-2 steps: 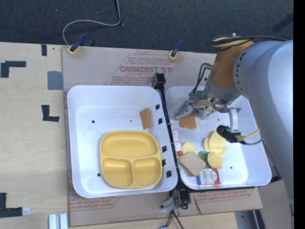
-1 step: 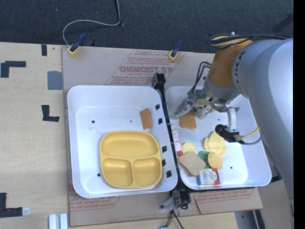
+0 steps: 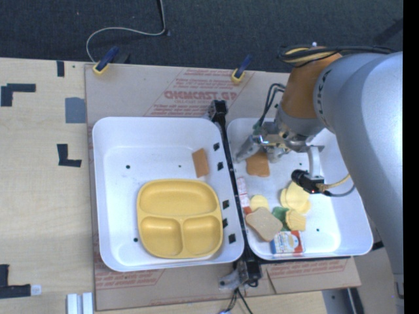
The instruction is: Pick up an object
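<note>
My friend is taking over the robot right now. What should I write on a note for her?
Claw: low in the right bin, right over the orange-brown piece; whether it grips it is unclear.
Right bin also holds a bread slice, yellow pieces and a small carton.
Left bin: yellow divided tray and a small brown block.
Done: nothing clearly lifted.
Left: grab one thing and lift it.

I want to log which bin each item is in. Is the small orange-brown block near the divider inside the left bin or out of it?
Inside. The orange-brown block lies on the left bin floor, just above the yellow divided tray, within the bin's rim.
</note>
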`<action>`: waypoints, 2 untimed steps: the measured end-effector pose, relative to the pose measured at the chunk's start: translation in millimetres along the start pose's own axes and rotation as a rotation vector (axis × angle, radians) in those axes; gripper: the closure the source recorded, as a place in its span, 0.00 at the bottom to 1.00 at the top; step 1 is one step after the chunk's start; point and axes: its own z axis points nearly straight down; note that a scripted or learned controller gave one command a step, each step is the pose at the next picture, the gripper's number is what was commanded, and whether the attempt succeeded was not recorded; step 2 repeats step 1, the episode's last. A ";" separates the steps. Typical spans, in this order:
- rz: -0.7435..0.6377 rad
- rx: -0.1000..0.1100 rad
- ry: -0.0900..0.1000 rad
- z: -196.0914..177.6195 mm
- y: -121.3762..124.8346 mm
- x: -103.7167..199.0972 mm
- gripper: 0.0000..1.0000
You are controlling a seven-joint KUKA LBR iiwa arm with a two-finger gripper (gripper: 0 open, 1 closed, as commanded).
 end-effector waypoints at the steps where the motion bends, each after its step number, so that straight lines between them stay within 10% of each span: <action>1: 0.000 0.001 0.002 -9.9 -0.2 0.3 1.00; 2: 0.000 0.001 0.002 -9.9 -0.2 0.3 1.00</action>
